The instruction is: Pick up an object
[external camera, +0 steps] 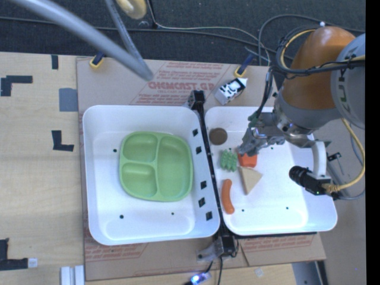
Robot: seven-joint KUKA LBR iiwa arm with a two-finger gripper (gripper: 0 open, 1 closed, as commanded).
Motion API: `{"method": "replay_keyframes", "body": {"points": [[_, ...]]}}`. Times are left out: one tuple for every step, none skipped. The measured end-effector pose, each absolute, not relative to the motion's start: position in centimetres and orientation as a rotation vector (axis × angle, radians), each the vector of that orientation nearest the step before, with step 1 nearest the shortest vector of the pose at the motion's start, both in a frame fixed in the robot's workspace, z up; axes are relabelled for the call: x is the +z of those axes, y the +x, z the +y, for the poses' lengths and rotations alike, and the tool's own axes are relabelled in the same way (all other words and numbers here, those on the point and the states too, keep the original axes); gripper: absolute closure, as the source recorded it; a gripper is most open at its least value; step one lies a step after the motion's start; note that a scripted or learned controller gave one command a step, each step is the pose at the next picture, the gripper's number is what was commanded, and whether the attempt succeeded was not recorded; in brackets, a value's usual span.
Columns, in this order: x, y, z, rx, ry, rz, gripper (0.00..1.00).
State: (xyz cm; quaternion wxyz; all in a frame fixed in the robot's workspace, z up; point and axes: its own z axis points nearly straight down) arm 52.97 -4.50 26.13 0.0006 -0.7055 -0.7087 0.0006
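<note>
1. Cardboard sheet (178, 82), brown with red printing, lies under both bins on a pale wooden bench (35, 177) that carries a few dark tape marks at the left.
2. Beyond the far edge of the bench the floor looks dark, with black cables trailing across it, and a grey blurred pole (77, 25) slants in from the far left.
3. The left bin (98, 177) is white and shallow and holds a light green divided plate (157, 165) lying flat near its middle.
4. The right bin (297, 212) sits touching the left one along a black-clipped seam.
5. In the right bin, near the seam, I see a brown round piece (218, 136) at the far side, a small green knobbly piece (228, 160) nearer, and an orange-red sausage shape (227, 196) nearest of all.
6. A tan wedge (250, 180) lies just right of the green piece, and an orange block (247, 160) sits just beyond the wedge.
7. The arm (314, 76), grey with its orange band, reaches in from the right, and the gripper (249, 149) is low over the orange block.
8. Whether the pincer is released or clenched I cannot tell from here.
9. A small black-and-white object (230, 88) rests on the cardboard beyond the bins.
</note>
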Motion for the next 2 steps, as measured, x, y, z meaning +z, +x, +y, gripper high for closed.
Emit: {"method": "replay_keyframes", "body": {"points": [[25.0, 52.4, 1.7, 0.002, -2.214, -2.227, 1.00], [24.4, 52.3, 7.9, 0.002, -2.212, -2.228, 1.00]]}}
